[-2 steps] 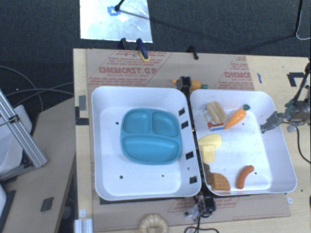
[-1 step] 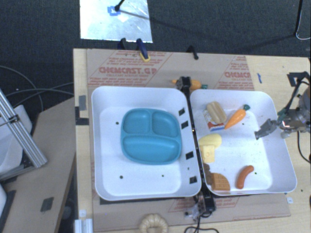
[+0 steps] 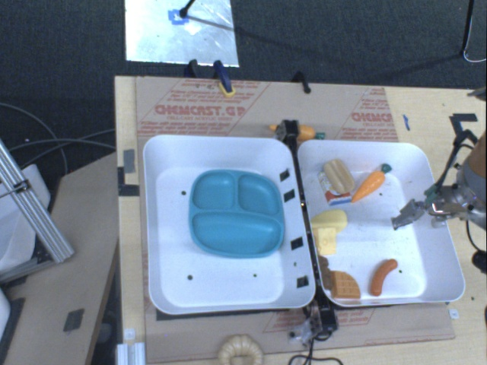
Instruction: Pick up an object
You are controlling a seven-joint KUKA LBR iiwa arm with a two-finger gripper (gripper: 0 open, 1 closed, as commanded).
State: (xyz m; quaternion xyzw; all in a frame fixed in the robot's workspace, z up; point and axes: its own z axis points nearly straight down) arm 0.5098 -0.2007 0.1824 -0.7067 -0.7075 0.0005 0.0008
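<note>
1. Two shallow white bins sit side by side on a brown board printed with red lettering; the left bin (image 3: 163, 204) fills the middle of the frame and the right bin (image 3: 437, 226) lies toward the right edge.
2. A blue divided plate (image 3: 234, 211), with three compartments, lies flat in the centre of the left bin.
3. The gripper (image 3: 415, 213) comes in from the right edge of the frame, over the right side of the right bin at about mid-height, its dark tip pointing left and slightly down. I cannot tell whether its jaws are apart or together, and nothing can be seen between them.
4. The toy foods lie in the right bin. A hot dog in a bun (image 3: 338, 178) sits near its upper left, with a small red and white piece just below it.
5. An orange carrot (image 3: 368, 185) with a green top lies tilted just right of the hot dog, well up and left of the gripper tip.
6. A pale yellow piece (image 3: 329, 226) rests against the bin's left wall at mid-height.
7. A brown waffle (image 3: 344, 285) sits in the lower left corner of that bin.
8. An orange-red sausage (image 3: 383, 277) lies near the lower middle, below and left of the gripper, apart from it.
9. A pale ring-shaped item (image 3: 242, 350) sits on the board at the bottom edge of the frame, below the left bin.
</note>
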